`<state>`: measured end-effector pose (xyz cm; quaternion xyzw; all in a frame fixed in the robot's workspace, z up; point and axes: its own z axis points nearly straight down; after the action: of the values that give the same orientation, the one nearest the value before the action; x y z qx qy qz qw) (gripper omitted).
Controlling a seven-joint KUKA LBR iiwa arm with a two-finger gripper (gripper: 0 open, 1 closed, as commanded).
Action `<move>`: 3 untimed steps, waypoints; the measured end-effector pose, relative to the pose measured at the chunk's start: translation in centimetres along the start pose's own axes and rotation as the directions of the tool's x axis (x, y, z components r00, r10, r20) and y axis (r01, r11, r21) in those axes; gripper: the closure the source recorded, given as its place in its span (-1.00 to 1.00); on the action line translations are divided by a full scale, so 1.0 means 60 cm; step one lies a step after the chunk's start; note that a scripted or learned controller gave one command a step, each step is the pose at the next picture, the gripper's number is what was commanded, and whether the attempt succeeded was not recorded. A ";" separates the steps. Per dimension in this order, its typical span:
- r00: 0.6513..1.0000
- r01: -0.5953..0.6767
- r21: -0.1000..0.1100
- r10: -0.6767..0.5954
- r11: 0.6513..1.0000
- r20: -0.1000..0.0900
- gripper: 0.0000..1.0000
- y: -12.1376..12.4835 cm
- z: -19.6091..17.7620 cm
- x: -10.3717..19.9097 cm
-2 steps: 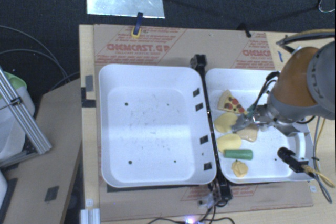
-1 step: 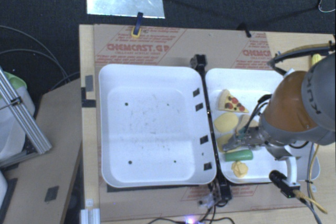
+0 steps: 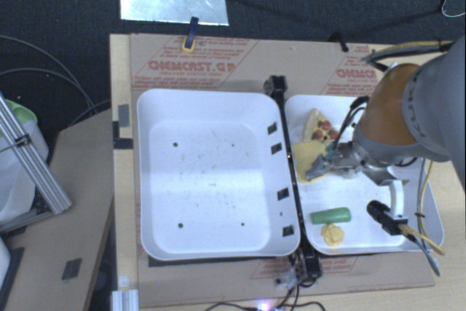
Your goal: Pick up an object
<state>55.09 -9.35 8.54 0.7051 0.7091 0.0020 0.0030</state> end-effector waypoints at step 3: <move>1.000 0.006 0.003 -0.006 1.000 -0.005 1.00 -0.088 -0.246 0.248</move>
<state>49.61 5.49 23.22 0.7028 0.7114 0.0028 0.0002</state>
